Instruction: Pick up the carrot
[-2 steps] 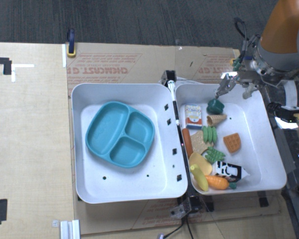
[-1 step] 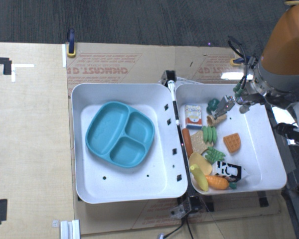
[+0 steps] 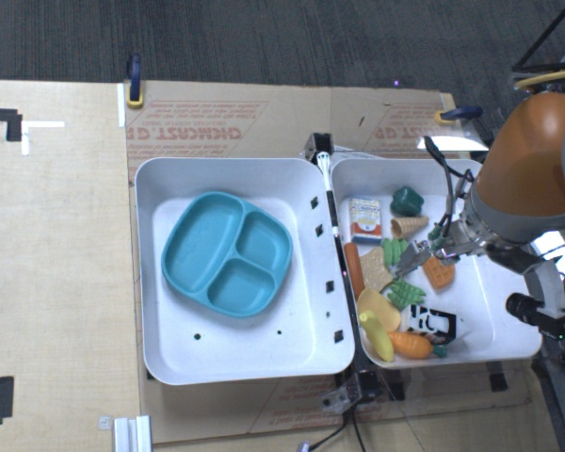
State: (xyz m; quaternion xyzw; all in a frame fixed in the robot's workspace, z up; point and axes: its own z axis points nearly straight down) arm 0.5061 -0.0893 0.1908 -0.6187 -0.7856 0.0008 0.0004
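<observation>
Orange against the white floor, the carrot (image 3: 411,345) lies at the near edge of the right bin (image 3: 490,337), its green top pointing right toward a black-and-white card (image 3: 431,321). A banana (image 3: 379,332) lies touching its left end. The hand (image 3: 420,252) hovers farther back in the same bin, over a cluster of green pieces and a waffle-like piece (image 3: 440,272), well apart from the carrot. Its fingers look parted with nothing between them, though the small view leaves some doubt.

To do this step well, the arm probably needs to travel toward the near wall and centre the hand over the carrot's thick middle, clear of the banana. Turning the wrist so the fingers close across the carrot's short width should give the surest hold. The near wall leaves little room, so a straight descent seems wiser than a slanted one. The left bin (image 3: 160,281) with its blue tray (image 3: 228,253) plays no part.
</observation>
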